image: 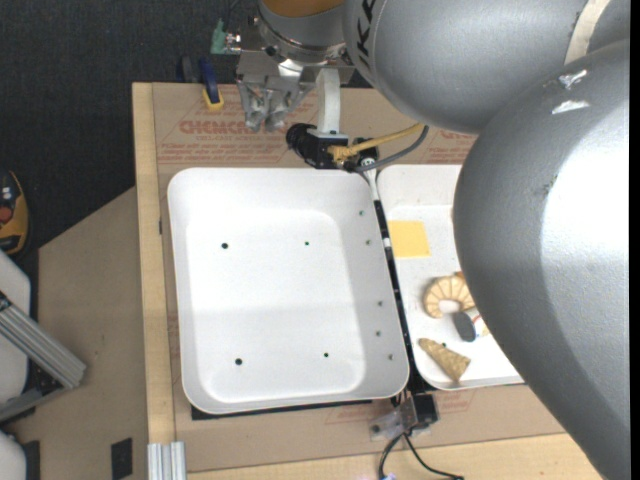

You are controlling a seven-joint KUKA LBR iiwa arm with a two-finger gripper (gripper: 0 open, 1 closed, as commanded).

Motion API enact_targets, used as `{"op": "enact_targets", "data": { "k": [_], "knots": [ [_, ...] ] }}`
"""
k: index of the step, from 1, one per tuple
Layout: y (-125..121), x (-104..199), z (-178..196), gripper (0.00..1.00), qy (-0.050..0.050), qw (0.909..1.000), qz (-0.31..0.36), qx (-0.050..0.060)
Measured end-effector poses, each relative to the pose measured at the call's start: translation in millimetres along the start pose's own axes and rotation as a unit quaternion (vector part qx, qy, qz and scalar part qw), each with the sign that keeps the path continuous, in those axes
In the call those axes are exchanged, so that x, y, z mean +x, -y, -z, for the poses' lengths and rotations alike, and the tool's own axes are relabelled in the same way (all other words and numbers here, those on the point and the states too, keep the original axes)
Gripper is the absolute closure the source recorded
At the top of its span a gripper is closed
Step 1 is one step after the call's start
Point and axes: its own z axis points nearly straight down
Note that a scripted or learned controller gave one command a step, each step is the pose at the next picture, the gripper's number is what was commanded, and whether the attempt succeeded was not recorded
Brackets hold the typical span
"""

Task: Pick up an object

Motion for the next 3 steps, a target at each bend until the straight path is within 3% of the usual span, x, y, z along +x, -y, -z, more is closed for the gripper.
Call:
{"op": "enact_targets", "data": {
  "k": [3],
  "knots": [
    [30.8, -0.6, 44.4, 1.00, 0.000, 1.0000, -0.001, 0.000]
  ]
}}
